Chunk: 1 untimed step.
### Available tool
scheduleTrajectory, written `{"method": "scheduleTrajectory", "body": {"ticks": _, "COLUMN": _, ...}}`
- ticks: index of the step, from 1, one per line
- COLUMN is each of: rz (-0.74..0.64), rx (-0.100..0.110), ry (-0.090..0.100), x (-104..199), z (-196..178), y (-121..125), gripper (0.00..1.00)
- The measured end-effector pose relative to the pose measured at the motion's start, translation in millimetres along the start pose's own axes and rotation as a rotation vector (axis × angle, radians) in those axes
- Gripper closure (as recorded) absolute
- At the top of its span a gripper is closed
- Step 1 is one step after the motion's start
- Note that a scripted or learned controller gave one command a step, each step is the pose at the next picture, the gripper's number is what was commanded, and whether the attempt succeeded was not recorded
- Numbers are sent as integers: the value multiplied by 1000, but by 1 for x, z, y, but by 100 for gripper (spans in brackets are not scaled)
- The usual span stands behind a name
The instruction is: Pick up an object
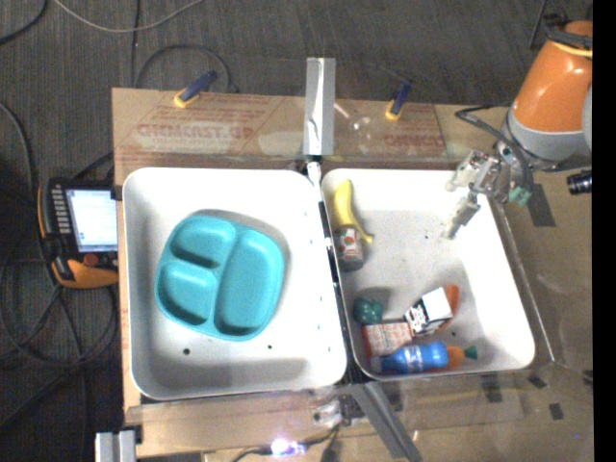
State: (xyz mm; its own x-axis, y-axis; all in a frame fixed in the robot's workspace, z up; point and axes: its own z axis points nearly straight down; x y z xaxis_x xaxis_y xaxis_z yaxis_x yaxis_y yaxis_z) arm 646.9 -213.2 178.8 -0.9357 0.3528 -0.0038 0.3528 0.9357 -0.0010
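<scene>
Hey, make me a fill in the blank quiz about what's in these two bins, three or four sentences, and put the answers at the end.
1. The teal divided plate lies in the ____ bin.
2. The banana lies against the right bin's ____ wall.
3. The blue bottle has an ____ cap.
4. The gripper hangs over the right bin's far ____ corner.

Missing words: left; left; orange; right
</scene>
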Motion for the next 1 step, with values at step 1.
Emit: {"method": "scheduleTrajectory", "body": {"ticks": 1, "rz": -12, "rx": -3, "ry": -1, "x": -3, "z": -29, "y": 39, "gripper": 0}}
